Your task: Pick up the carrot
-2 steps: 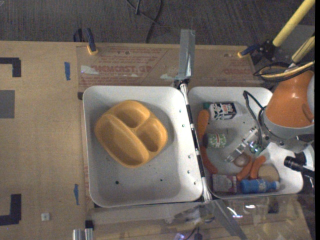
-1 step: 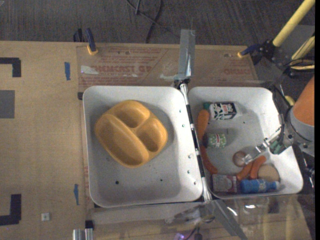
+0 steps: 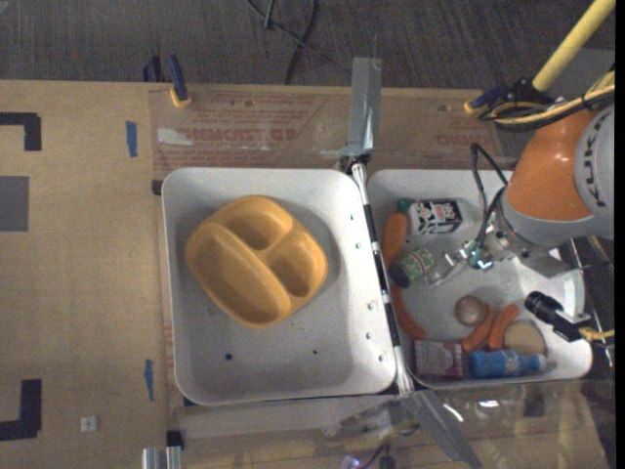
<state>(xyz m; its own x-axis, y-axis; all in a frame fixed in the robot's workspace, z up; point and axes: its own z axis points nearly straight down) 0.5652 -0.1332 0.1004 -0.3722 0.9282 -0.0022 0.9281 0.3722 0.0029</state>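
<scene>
Two bins side by side on bench (image 3: 78, 291). Left bin (image 3: 283, 360): divided plate (image 3: 256, 259) left of centre, nothing else seen in it. Right bin (image 3: 576, 360): carrot (image 3: 394, 236) at left wall, carton (image 3: 433, 216) just right of it, near far wall. Bottle (image 3: 418, 265) just below carton, near carrot. Second carrot (image 3: 407, 316) along left wall, nearer front. Box (image 3: 438, 360) at front wall, blue bottle (image 3: 505, 363) to its right. Gripper (image 3: 467, 258) over bin middle, right of bottle.
</scene>
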